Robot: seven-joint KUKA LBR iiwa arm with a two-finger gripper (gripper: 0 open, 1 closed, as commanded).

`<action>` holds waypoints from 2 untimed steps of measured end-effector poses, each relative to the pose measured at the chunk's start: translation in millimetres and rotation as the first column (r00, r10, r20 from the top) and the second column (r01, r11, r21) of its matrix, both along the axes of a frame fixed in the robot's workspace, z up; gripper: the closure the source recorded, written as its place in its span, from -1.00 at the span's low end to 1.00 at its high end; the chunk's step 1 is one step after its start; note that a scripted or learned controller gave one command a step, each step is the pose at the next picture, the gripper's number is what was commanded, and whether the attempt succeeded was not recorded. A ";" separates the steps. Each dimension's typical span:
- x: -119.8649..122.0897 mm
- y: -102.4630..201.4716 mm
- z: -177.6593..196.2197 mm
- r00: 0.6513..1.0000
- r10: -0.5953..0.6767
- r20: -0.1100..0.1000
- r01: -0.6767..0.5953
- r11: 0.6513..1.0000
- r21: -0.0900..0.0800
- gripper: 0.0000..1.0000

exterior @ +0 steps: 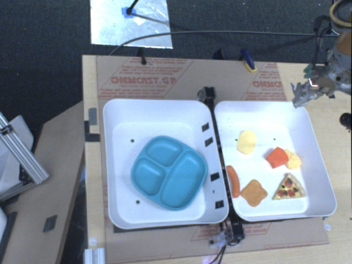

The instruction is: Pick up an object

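White right bin [316, 147], end effector [303, 97] above its far rim

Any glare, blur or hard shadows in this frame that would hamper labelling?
Camera view: even, soft light, no hard shadows; the foil sheet shows mild glare; the gripper at the right bin's far corner looks slightly soft; the toy foods and blue tray are sharp.

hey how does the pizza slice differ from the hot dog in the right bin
The pizza slice is a flat triangle, tan with red and dark toppings; the hot dog is a plain reddish-orange rod. The pizza slice lies near the right bin's front right corner; the hot dog lies along its left wall. Both are toy foods lying flat in that bin.
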State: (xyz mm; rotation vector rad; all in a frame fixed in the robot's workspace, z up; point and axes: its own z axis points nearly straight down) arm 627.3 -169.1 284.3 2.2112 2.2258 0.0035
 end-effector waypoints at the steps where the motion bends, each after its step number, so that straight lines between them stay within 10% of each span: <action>1: -8.1 53.4 -9.9 1.000 0.003 -0.004 -0.003 1.000 0.003 1.00; 2: -9.4 114.0 -10.8 1.000 0.004 -0.002 -0.004 1.000 0.003 1.00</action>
